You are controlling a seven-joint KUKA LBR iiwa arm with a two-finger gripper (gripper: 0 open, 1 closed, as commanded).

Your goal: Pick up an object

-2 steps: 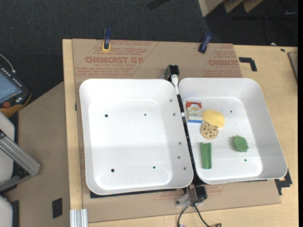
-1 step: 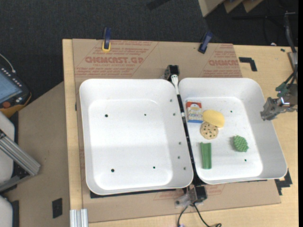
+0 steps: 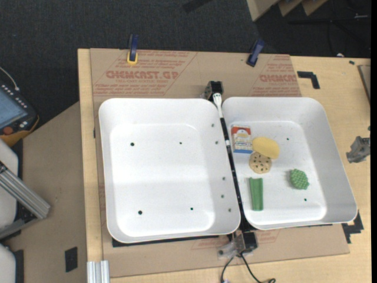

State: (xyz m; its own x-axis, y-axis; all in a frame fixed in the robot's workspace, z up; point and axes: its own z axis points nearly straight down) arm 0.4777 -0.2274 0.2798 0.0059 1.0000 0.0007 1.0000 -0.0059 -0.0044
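Two shallow white bins sat side by side on the desk (image 3: pixel 94 158), which was topped with a brown cardboard sheet printed with red lettering. The left bin (image 3: pixel 112 175) showed only its white floor with a few small dark dots. The right bin (image 3: pixel 330 158) held all the loose objects, gathered toward its left half.

Nearest the divider between the bins, a small carton (image 3: pixel 241 138) with a red and blue label lay flat. Just to its right, a yellow lemon-shaped piece (image 3: pixel 266 147) rested against a round tan cookie with dark specks (image 3: pixel 260 163), the cookie on the lemon's near-left side and touching it. Nearer still, a green stick-shaped block (image 3: pixel 256 193) lay lengthwise, pointing near to far, apart from the cookie. A green knobbly lump (image 3: pixel 298 179) (perhaps a toy vegetable, too small to tell) sat to the right of the stick, well clear of the others.

At the right edge of the view, beside the right bin's outer rim, a small grey metal part (image 3: pixel 358 149) poked in; whether this was the hand could not be told, nor how far open the hand was or whether it held anything. None of the objects was lifted; every one lay on the bin floor.

Two blue clamps (image 3: pixel 132 46) pinned the cardboard at the desk's far edge
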